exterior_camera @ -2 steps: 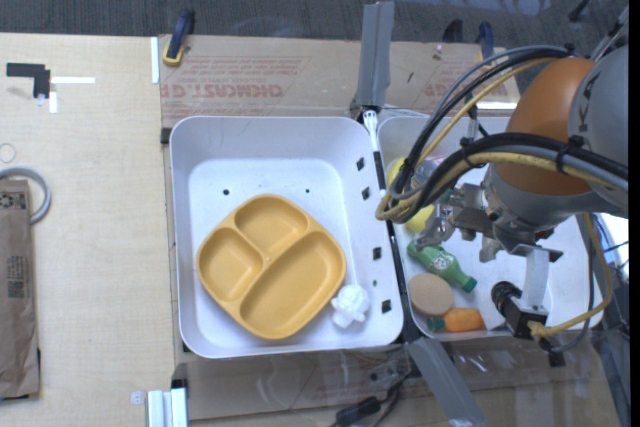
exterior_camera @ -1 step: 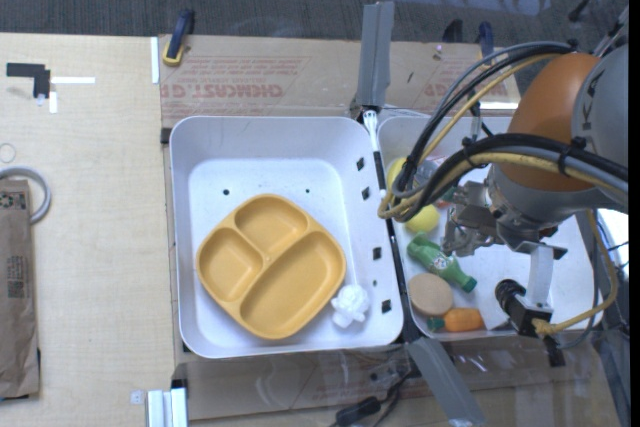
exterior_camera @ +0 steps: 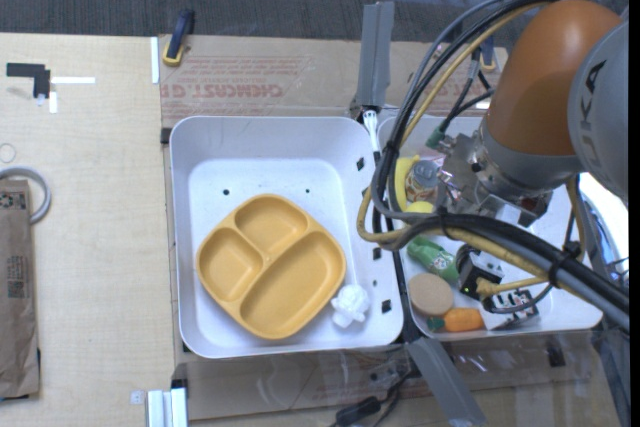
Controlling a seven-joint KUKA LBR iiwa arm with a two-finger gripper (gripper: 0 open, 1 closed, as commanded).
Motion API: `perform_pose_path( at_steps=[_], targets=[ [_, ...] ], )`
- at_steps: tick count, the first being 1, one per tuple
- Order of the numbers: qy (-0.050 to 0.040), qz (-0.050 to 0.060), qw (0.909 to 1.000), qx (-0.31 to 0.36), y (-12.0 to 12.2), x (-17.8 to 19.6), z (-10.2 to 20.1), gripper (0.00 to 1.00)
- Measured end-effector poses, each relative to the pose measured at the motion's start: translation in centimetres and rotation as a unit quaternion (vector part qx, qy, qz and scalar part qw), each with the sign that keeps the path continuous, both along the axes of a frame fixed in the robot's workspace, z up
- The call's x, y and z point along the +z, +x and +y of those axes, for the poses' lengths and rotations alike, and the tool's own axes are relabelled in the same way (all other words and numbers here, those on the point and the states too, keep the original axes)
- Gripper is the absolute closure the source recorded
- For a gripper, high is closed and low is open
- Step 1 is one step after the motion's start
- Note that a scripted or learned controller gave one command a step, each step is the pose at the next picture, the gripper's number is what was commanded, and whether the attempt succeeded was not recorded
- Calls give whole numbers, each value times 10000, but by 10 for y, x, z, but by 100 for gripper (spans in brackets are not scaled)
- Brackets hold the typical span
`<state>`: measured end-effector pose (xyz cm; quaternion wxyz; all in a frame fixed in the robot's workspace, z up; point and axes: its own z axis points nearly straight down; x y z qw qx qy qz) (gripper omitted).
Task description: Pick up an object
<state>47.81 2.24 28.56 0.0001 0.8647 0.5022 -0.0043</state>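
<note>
A grey robot arm [exterior_camera: 560,95] with an orange band reaches over the right white bin [exterior_camera: 580,315] on a wooden surface [exterior_camera: 80,215]. Its claw [exterior_camera: 470,177] is hidden among cables; whether it is clenched or released cannot be told. The left white bin [exterior_camera: 260,140] holds a yellow divided plate [exterior_camera: 270,265], stiff and light, best gripped at its rim, and a small white crumpled thing [exterior_camera: 349,305] just beside it. Under the arm lie a green bottle [exterior_camera: 432,255], a tan disc [exterior_camera: 431,294] and an orange piece [exterior_camera: 462,320].
</note>
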Motion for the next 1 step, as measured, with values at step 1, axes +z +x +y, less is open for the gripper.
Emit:
perform_pose_path(
  at_steps=[1],
  targets=[
    [7, 1, 9961, 877, 135, 40, -30, 100]
  ],
)
